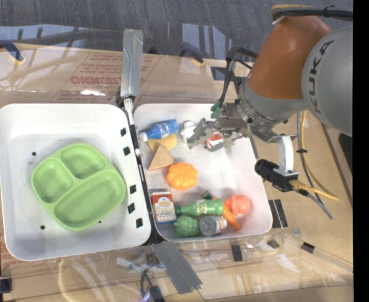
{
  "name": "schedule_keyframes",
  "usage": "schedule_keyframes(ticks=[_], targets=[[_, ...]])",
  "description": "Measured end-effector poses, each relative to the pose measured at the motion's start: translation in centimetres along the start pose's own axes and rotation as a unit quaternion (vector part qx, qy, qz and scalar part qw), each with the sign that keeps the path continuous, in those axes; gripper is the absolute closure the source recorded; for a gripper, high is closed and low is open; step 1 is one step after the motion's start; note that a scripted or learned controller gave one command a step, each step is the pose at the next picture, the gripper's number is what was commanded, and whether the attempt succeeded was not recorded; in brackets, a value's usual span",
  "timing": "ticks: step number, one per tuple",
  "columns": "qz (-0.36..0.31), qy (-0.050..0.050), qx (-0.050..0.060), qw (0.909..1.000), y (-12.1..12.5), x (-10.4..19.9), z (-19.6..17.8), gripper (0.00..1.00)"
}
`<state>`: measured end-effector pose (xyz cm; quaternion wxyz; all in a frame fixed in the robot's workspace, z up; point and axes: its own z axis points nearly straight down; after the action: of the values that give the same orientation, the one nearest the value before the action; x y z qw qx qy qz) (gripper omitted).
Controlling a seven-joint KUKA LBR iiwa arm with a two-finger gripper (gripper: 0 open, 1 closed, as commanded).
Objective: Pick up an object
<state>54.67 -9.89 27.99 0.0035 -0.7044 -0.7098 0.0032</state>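
Observation:
My gripper (213, 134) hangs over the back of the right bin (254, 175), fingers spread open. A small red and white object (215, 143) lies in the gap between the fingertips; I see no finger pressing on it. Other items in this bin: a blue bottle (162, 129), a small white piece (187, 128), a yellow wedge (156, 143), a tan wedge (160, 160), an orange pumpkin (181, 175), a red and white carton (163, 206), a green bottle (200, 207), a can (213, 226) and a pink-orange toy (237, 206).
The left bin (14, 131) holds a green divided plate (78, 184). A grey divider strip (131, 61) runs between the bins at the back. The arm's orange band (285, 49) and cables (310, 184) overhang the right bin's right side.

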Motion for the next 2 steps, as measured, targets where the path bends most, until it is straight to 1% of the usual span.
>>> schedule_keyframes(ticks=[1,2], targets=[[-0.015,0.001,0.002,0.9999,-1.9,-1.5,15.1,0.0],[0.023,0.0,-0.001,0.9997,-2.2,1.3,9.0,0.0]])
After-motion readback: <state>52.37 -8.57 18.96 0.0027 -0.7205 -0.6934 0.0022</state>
